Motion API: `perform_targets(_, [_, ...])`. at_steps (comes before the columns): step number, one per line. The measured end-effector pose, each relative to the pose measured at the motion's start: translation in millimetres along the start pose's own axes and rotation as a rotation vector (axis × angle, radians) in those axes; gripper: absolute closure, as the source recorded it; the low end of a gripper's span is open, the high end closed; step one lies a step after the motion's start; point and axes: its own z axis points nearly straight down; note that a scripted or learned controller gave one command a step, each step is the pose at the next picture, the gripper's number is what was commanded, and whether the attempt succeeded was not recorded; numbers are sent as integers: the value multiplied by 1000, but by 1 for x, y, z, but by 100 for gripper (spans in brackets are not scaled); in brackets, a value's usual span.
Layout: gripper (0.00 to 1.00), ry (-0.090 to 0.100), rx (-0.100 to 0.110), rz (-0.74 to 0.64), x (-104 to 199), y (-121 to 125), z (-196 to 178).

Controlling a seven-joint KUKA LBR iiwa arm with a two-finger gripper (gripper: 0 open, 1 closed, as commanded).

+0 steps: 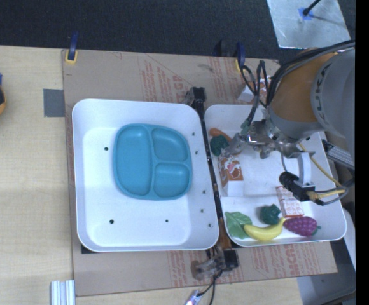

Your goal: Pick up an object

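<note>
- Objects for the pick all sit in the right bin (337, 234); we see the gripper (256, 142) down in that bin's upper half, below the arm's orange band (299, 91).
- Claw state: we cannot tell, since the wrist covers it from this slant.
- Near the bin's left wall: a dark green round item (219, 145) with an orange piece (219, 133) just above it, both close to the gripper's left.
- Below those: a red-and-white packet (231, 169); print on it is too blurred for us to read.
- Bottom row, left to right: green leaf-shaped piece (236, 222), yellow banana (263, 232), dark green lump (270, 213) just above the banana, purple grape bunch (301, 225).
- A small red-and-white carton (289, 205) lies just above the grapes; its label is unreadable.
- Left bin (89, 234) holds a blue three-compartment plate (151, 161), lying flat.
- Cardboard sheet (140, 75) under both bins carries red printed text along its edges, too faint for us to make out.
</note>
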Motion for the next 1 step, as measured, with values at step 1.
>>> perform_targets(1, [0,0,9,1,-2,59,22])
